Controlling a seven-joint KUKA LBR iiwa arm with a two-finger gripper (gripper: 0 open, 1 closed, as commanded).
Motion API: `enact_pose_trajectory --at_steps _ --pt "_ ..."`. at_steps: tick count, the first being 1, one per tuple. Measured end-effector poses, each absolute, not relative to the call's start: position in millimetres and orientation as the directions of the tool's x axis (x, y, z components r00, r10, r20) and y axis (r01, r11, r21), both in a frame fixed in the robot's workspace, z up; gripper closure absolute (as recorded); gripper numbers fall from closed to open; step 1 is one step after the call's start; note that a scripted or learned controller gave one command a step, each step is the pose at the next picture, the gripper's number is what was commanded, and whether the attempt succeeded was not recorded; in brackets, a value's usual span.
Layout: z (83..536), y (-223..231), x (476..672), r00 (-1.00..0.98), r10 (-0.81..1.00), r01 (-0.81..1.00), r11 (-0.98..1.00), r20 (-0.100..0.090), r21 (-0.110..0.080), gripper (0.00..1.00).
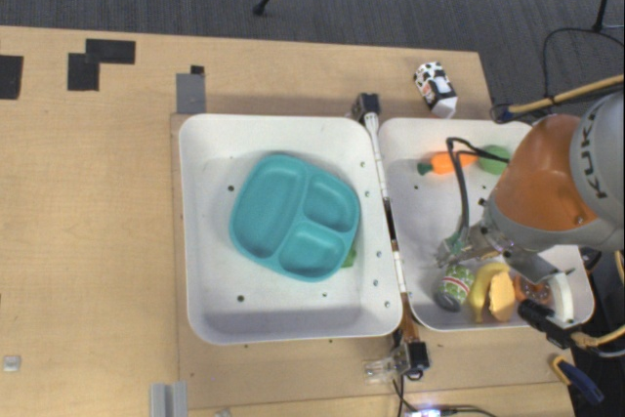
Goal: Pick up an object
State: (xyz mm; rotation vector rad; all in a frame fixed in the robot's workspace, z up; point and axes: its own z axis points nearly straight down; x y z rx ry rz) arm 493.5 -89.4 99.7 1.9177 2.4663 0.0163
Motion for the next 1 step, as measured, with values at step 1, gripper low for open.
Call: enact_pose_trajectory --at_steps 1 --pt "185.1 -1.4 496.0 -0.345 0.939 0.939 0.345 0.000 0.005 1.00"
